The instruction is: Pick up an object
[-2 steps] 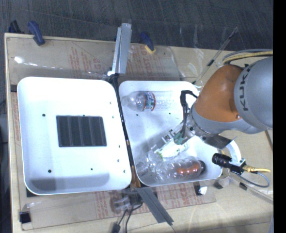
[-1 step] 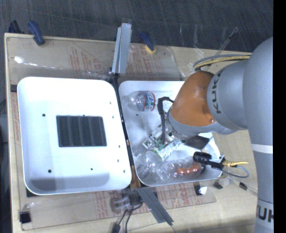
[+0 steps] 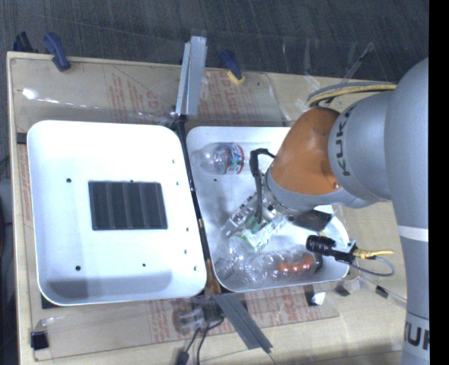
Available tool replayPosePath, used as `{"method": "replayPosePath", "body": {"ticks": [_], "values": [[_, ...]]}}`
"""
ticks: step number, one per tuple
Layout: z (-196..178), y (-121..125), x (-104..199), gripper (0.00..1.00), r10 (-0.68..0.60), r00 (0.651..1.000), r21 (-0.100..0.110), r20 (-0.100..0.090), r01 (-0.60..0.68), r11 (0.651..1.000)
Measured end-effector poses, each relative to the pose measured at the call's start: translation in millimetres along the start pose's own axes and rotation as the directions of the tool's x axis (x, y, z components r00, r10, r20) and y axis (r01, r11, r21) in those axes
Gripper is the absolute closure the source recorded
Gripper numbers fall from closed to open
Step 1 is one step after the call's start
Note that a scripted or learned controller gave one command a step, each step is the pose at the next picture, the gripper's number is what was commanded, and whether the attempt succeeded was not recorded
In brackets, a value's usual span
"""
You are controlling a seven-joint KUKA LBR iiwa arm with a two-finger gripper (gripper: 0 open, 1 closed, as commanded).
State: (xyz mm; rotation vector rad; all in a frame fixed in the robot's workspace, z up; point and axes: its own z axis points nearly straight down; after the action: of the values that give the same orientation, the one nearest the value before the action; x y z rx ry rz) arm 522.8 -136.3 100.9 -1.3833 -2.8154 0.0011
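clear plastic bottle (image 3: pixel 222 158), lying sideways, red-banded label

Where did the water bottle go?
The water bottle lies in the right bin, near its far left corner, just left of the orange band on the arm.

Grey arm (image 3: pixel 384 143), rounded links; orange band (image 3: pixel 304 158) above wrist; black "KUKA" lettering; yellow and black cables.

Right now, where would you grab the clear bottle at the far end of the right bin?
Probably across the bottle's middle, by the label band, coming straight down. It lies on its side, apart from the crumpled clutter nearer the camera, with bare bin floor beside it, so fingers could straddle its round body.
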Motion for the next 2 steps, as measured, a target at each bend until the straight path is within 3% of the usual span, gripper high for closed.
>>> {"method": "replayPosePath", "body": {"ticks": [1,2], "values": [[8.9,10.3,-22.0,1.00,0.044,0.999,-0.002,0.003,-0.044,0.999],[8.8,10.1,-22.1,0.00,0.044,0.999,-0.002,0.003,-0.044,0.999]]}}
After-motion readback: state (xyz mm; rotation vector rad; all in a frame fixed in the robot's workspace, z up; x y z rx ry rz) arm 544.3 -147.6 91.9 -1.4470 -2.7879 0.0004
